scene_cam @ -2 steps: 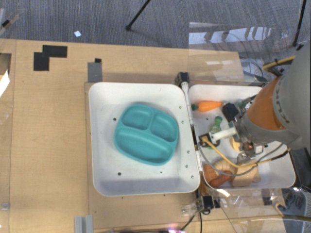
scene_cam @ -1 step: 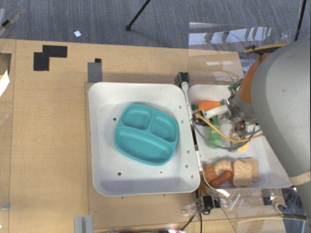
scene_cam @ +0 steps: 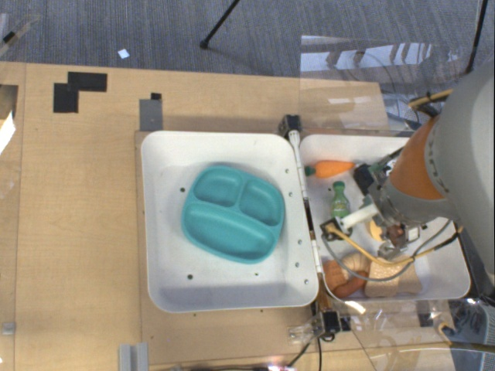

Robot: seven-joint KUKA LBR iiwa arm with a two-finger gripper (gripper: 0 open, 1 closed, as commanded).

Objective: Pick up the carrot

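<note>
Carrot [scene_cam: 334,168] (orange), right bin [scene_cam: 456,280], gripper [scene_cam: 390,238] seemingly nearby

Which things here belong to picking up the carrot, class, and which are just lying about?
For the job:
carrot
gripper
right bin

Lying about:
teal divided plate
left bin
green bottle
brown items at the right bin's near edge

Bright, even overhead light fills the scene. Glare streaks the clear panel [scene_cam: 371,60] at upper right. Shadows under the teal tray [scene_cam: 232,212] are soft and faint. The near arm [scene_cam: 464,130] looks blurred; overall sharpness is modest.
</note>
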